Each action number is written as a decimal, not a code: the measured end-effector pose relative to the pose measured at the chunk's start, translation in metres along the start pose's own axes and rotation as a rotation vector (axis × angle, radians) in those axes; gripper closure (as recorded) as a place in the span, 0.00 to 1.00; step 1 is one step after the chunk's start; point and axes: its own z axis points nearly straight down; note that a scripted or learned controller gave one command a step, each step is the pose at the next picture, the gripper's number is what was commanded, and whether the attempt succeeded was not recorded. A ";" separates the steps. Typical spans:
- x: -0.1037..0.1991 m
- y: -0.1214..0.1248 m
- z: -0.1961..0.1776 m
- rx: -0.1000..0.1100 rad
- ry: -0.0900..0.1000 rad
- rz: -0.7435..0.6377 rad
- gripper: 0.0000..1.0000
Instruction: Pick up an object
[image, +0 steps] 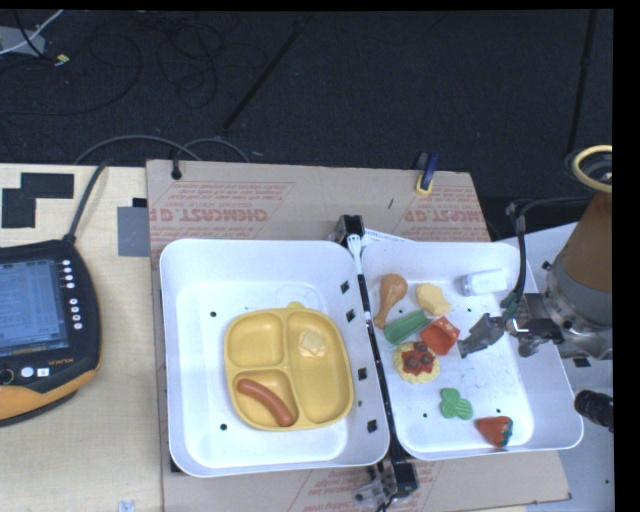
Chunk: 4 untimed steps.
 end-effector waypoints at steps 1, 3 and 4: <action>0.100 -0.004 0.065 0.007 0.004 -0.008 0.00; 0.293 -0.011 0.087 0.002 0.004 -0.016 0.00; 0.283 -0.010 0.076 0.006 -0.002 0.000 1.00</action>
